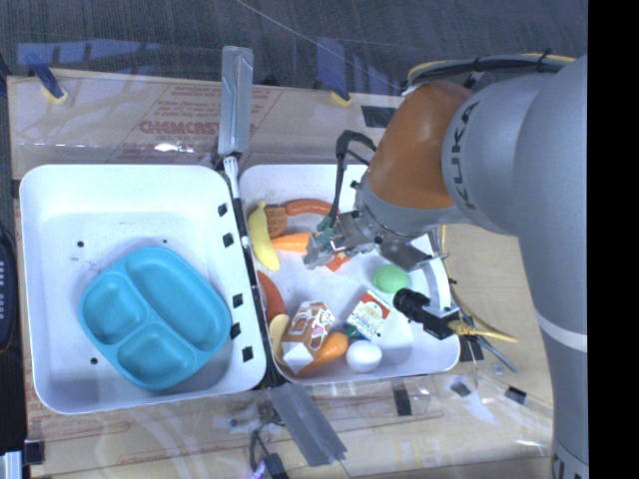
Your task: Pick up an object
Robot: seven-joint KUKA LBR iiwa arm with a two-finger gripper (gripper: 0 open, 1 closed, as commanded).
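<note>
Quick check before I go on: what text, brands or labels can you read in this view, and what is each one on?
"KUKA" on the grey arm, letters running down its side.
"CHEMCAS", end cut off, faint red print on the clear sheet behind the left bin.
Smaller red lines above that word: too blurred to read.
Printing on two small cartons in the right bin: too small to read.

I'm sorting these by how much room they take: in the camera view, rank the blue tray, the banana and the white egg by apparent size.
1. Blue tray, by far the largest, in the left bin.
2. Banana, along the right bin's left wall.
3. White egg, smallest, near the right bin's front edge.
</note>
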